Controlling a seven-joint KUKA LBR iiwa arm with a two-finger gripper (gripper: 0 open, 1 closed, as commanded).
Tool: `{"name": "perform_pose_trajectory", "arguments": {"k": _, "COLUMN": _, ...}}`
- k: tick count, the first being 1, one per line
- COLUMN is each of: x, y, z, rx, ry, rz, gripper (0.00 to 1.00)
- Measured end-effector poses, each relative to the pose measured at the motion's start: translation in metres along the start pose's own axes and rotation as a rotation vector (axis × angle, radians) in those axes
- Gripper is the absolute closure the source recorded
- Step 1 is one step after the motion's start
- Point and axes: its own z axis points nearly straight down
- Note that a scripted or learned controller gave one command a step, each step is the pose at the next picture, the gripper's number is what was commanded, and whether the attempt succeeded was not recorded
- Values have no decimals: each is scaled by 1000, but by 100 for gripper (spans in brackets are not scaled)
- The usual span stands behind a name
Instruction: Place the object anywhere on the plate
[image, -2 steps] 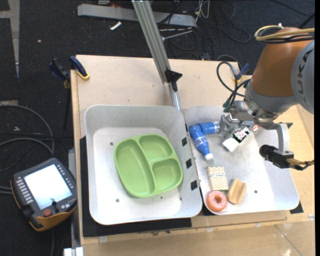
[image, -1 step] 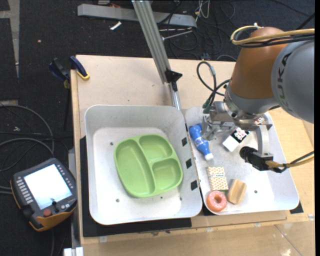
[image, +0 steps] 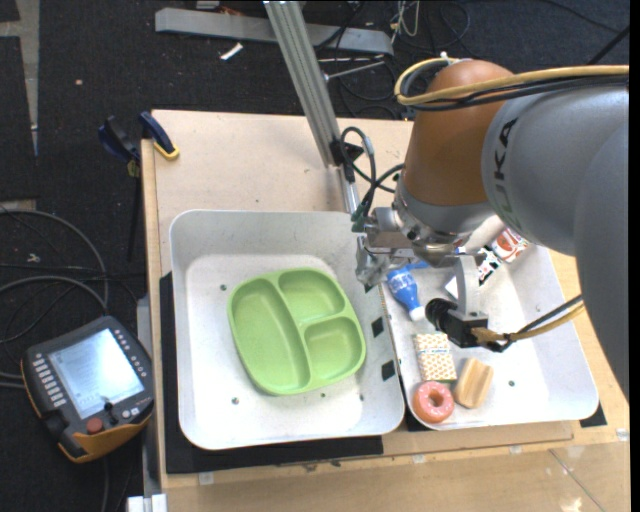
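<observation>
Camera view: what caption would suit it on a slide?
Grey arm reaches over the right bin of toy foods, beside a green divided plate in the left bin.

Wide open above the green plate (image: 297, 330) in the left bin (image: 200, 240); the right bin (image: 560, 390) is crowded with toy food under the arm (image: 520, 150).

Dark carpeted floor (image: 60, 90) all around, cables (image: 45, 275) snaking over it at left; pale wooden bench (image: 240, 165) in the middle — blue-and-yellow clamp (image: 135, 137) on its far left corner; teach pendant (image: 88, 385) lying lower left; metal framing (image: 260, 28) up top.
</observation>
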Motion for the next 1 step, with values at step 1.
{"name": "perform_pose_trajectory", "arguments": {"k": 1, "x": 45, "y": 3, "z": 0, "rx": -2, "ry": 0, "rz": 1, "gripper": 100}}
